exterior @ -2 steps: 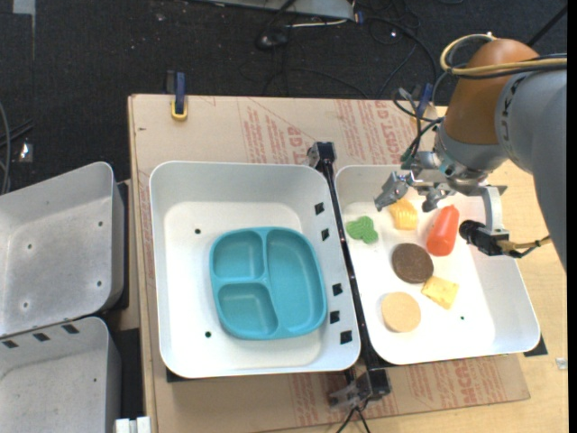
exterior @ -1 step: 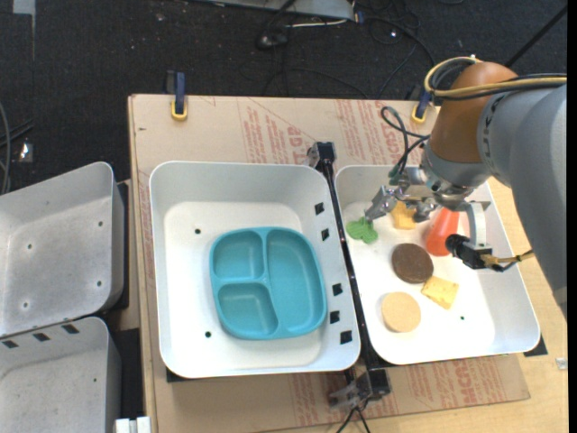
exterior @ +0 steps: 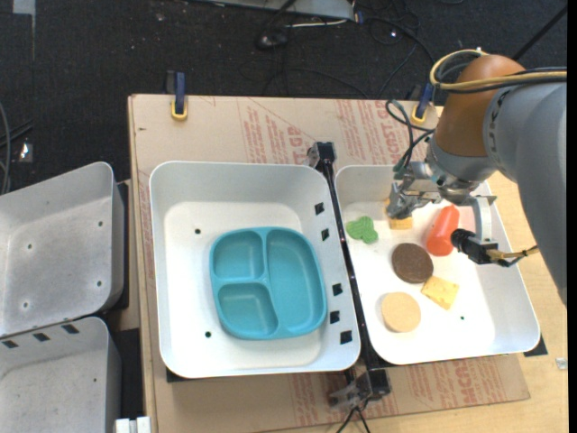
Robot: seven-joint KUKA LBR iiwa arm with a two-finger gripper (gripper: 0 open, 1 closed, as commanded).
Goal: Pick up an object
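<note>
The arm [exterior: 505, 124] reaches in over the right bin [exterior: 505, 332], and its gripper [exterior: 407, 204] sits low near that bin's back edge, just above a small yellow piece [exterior: 400, 223]. How far it is open, I cannot tell from here, nor whether it has hold of anything. A green piece [exterior: 362, 230] lies by the bin's left wall, an orange carrot-like piece [exterior: 441, 231] toward the right. Nearer the front lie a brown disc [exterior: 412, 262], a yellow wedge [exterior: 440, 291] and a tan disc [exterior: 400, 312]. The left bin [exterior: 180, 197] carries a blue divided tray [exterior: 267, 282].
</note>
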